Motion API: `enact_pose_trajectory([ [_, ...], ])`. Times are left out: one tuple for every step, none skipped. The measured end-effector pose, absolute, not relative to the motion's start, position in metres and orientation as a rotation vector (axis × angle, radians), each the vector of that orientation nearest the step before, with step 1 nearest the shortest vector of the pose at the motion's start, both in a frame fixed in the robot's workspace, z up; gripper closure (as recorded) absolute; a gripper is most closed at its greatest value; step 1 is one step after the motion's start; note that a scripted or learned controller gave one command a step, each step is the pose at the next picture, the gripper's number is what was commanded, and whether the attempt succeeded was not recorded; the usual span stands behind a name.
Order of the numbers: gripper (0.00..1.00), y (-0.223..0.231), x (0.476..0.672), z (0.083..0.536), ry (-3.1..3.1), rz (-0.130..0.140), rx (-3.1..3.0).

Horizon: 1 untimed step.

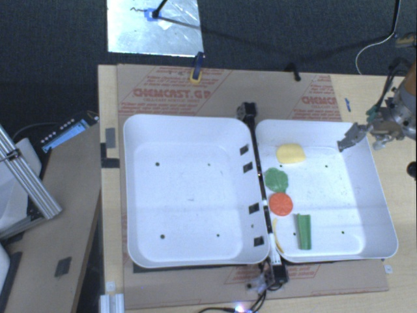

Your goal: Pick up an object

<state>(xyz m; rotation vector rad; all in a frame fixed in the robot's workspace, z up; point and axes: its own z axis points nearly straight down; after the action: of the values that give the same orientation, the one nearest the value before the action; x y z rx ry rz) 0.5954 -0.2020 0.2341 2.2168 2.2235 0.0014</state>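
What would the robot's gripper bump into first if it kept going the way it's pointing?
Probably the yellow object. The gripper points left and slightly down over the right bin, and that object lies nearest in that line. Its height above the bin is unclear, so it might pass over.

We are seeing two white bins (pixel 189 126) on a tan board printed with red lettering (pixel 171 91). In the right bin we are seeing a pale yellow lump (pixel 290 153), a green leafy piece (pixel 276 178), an orange-red disc (pixel 281 204) and a green stick (pixel 303 231). At upper left, a silvery sheet (pixel 154 17) is shining.
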Motion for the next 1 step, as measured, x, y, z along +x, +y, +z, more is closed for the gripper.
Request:
enact_pose_trajectory([
  [1.00, -0.2020, 0.5963, 0.2455, 2.225, 0.005, 2.211],
])
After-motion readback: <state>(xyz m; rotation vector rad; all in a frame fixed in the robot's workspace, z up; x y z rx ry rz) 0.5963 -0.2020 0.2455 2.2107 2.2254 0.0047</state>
